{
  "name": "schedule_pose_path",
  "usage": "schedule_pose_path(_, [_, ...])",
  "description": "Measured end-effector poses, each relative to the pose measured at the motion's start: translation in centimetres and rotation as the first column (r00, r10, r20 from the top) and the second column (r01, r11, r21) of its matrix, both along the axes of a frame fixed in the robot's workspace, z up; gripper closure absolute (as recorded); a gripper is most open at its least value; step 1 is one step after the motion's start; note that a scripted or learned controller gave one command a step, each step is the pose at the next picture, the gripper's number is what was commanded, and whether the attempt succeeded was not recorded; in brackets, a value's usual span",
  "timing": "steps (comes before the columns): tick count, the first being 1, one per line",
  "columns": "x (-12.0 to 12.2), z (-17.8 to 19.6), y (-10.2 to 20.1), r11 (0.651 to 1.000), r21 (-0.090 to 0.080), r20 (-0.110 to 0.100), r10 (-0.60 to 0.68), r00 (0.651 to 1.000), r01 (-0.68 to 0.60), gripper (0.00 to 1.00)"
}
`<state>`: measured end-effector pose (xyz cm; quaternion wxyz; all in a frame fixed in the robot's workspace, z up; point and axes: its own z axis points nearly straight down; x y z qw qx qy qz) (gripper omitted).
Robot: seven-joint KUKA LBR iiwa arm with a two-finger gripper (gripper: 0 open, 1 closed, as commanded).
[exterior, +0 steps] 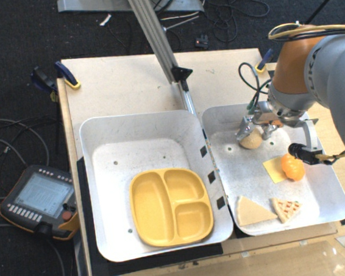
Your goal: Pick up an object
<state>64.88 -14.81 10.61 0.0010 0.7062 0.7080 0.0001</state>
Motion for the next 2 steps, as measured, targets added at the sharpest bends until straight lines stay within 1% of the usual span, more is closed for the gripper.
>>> schedule_pose_path(1, [0.8, 5.6, -0.7, 1.0, -0.001, 0.006, 0.0, 1.0, 0.0, 1.0])
schedule_pose_path(2, [1.5, 11.9, -0.4, 1.0, -0.001, 0.008, 0.001, 1.0, -0.001, 1.0])
